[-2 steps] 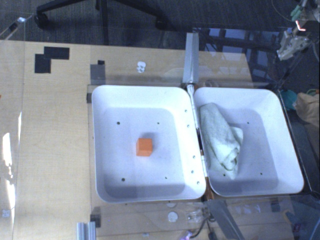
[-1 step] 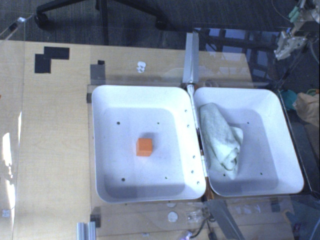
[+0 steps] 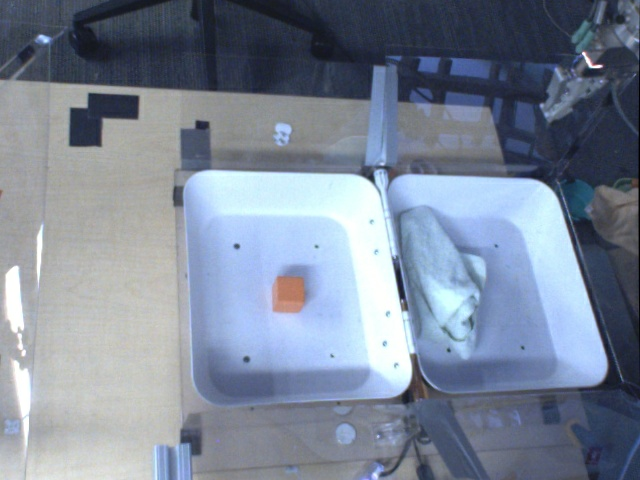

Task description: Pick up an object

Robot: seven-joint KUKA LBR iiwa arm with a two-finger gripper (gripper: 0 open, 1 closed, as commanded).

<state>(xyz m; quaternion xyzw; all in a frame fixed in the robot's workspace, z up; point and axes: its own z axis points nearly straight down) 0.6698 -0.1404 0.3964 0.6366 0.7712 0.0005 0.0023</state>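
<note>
A small orange cube (image 3: 288, 294) rests on the floor of the left white bin (image 3: 215, 268), a little left of the bin's middle. In the right white bin (image 3: 545, 268), a crumpled white cloth (image 3: 440, 280) lies along the left side, close to the wall between the two bins.
The bins sit side by side on a light wooden bench (image 3: 90, 268), joined by a metal divider strip (image 3: 381, 128). Black marker patches (image 3: 100, 116) lie at the bench's back left. Cabled equipment (image 3: 585, 63) hangs past the back right corner. A chair base (image 3: 200, 8) stands behind the bench.
</note>
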